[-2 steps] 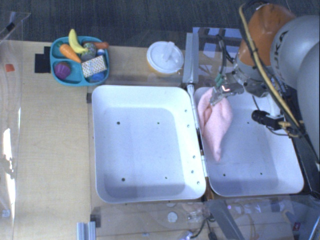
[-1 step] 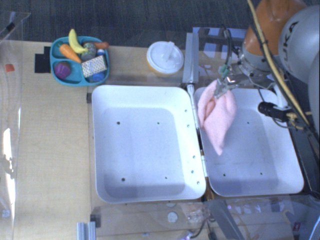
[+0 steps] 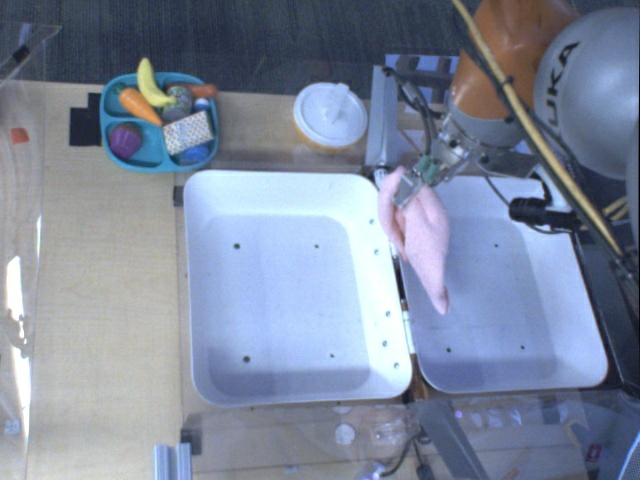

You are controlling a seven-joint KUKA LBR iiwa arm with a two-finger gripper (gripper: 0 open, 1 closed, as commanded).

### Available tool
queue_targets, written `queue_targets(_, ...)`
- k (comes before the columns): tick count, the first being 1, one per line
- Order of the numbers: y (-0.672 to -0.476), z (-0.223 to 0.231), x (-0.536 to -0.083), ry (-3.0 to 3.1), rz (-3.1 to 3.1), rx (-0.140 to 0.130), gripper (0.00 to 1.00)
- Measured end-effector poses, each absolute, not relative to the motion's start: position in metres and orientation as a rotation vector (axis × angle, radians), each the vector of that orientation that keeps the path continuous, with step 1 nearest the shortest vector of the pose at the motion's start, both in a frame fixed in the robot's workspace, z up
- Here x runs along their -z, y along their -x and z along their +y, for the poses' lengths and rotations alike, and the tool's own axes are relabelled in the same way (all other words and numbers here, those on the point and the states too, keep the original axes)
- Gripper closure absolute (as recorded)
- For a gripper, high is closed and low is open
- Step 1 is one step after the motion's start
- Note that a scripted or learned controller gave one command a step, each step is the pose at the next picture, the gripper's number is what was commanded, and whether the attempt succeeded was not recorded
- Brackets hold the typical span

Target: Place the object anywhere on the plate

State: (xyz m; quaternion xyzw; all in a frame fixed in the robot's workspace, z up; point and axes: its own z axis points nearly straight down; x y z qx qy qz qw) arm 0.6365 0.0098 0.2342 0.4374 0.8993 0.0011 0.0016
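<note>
One arm (image 3: 520, 58), bent down (pink cloth (image 3: 425, 243) pinched)

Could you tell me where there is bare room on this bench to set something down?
The left bin has an open floor between its four walls. The right bin is open right of the pink cloth hanging from the gripper. The blue tray is crowded with toy food; bare wood lies below it.

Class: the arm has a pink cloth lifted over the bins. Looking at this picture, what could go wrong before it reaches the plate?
1. The cloth hangs limp from the gripper, pinched at one corner, so it might slip free.
2. Its dangling end hangs over the wall between the bins and could snag there.
3. The blue plate already holds toy food, so the cloth may drape off its rim.
</note>
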Motion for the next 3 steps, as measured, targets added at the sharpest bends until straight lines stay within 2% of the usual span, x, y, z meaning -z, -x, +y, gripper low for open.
queue_targets(1,-0.627,0.061,-0.243,-0.779,3.039,-0.005,1.00)
queue_targets(2,-0.621,0.103,-0.233,-0.159,3.132,-0.005,1.00)
queue_targets(3,-0.608,0.155,-0.239,0.002,3.136,-0.005,1.00)
